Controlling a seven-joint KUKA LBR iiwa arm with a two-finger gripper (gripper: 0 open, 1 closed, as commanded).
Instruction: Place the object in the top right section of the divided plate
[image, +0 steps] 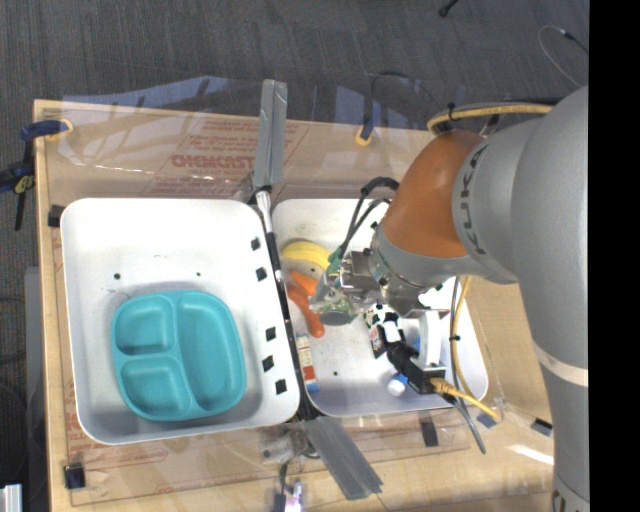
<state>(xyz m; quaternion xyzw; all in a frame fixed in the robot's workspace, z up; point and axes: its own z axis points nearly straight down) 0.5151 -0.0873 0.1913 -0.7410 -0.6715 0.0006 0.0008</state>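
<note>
The gripper (340, 290) hangs low in the right bin (335, 395); whether it is open or closed cannot be told. Just left of it lie a yellow object (303, 254) and an orange object (305, 300). The teal divided plate (180, 352) sits well apart in the left bin (100, 240).

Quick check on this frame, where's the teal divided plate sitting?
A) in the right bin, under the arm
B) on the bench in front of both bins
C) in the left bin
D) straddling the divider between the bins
C: the teal divided plate lies flat inside the left bin, toward its near side, while the arm is over the right bin with the yellow and orange objects.
</note>
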